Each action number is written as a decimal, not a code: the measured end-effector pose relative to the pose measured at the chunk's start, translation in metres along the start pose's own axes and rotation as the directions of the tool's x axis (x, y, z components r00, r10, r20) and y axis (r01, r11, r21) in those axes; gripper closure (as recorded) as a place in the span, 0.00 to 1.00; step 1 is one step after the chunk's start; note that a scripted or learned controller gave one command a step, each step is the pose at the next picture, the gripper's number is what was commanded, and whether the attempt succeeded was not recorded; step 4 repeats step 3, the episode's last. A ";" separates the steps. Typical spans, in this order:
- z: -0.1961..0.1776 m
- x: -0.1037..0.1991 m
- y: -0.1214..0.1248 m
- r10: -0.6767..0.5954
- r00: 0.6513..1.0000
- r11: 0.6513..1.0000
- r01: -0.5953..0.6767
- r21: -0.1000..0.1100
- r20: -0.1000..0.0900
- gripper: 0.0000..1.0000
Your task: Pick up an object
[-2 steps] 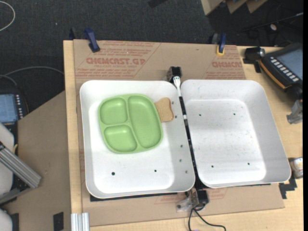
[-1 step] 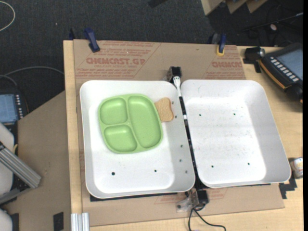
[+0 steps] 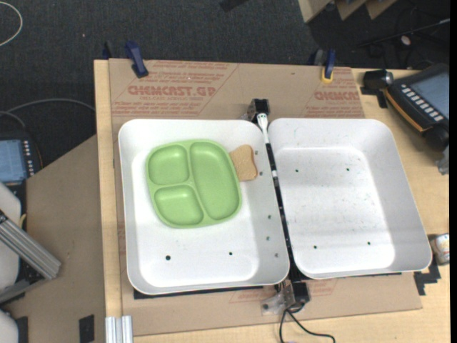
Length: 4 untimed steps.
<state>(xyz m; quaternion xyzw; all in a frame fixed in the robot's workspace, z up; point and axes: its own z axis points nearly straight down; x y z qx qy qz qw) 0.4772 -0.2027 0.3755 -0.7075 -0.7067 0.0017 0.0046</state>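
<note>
So we judge the pick not yet begun: a green divided plate and tan slice await in the left bin; the tool's state we cannot tell.

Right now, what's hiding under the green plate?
The green plate lies flat in the left bin. A tan cracker-like piece sits at its right edge, touching it; whether any of it goes underneath is unclear. The plate covers whatever else is beneath.

A small, pale grey rounded part at the right frame edge possibly belongs to the arm; detail too small to tell.
</note>
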 end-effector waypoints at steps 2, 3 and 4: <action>-0.049 0.029 0.004 -0.003 1.000 1.000 0.003 0.002 0.000 1.00; 0.050 0.060 0.002 -0.004 1.000 1.000 0.004 0.002 0.000 1.00; 0.050 0.060 0.002 -0.004 1.000 1.000 0.004 0.002 0.000 1.00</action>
